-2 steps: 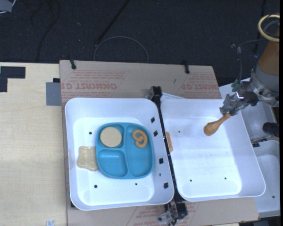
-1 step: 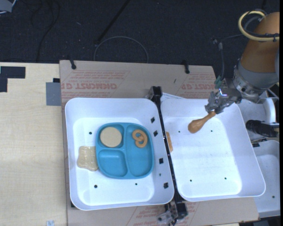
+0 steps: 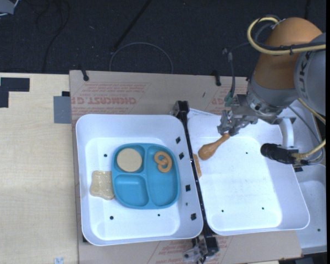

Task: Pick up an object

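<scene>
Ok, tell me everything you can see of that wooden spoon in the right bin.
The wooden spoon looks like light brown wood, with a rounded bowl end and a slim straight handle. It sits slanted in the upper left part of the right bin, bowl end down-left near the divider, handle rising up-right to the pincer. The handle's top end meets the pincer's tip; whether it is gripped there, I cannot tell. Nothing else touches it.
</scene>
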You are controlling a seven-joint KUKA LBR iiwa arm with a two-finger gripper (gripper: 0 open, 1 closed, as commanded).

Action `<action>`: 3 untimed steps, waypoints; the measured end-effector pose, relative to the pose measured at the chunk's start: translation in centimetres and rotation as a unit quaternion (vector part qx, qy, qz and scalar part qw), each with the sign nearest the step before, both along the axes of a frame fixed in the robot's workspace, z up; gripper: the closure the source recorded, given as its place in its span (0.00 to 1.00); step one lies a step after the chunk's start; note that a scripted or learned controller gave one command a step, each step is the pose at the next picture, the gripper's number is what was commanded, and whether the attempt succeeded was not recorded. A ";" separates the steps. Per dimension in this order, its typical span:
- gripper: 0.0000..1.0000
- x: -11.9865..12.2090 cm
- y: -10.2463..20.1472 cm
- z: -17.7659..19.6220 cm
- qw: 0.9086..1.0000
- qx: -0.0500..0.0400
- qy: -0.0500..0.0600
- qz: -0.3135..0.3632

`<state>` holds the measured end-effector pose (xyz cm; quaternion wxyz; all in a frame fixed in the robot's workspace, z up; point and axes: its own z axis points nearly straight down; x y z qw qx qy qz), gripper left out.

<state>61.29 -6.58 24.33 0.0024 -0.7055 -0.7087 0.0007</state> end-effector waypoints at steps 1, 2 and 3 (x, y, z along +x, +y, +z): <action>1.00 0.3 5.4 0.5 1.000 0.000 -0.001 0.000; 1.00 1.6 10.2 -1.2 1.000 -0.001 -0.001 0.000; 1.00 1.9 16.3 -1.0 1.000 0.000 -0.001 0.000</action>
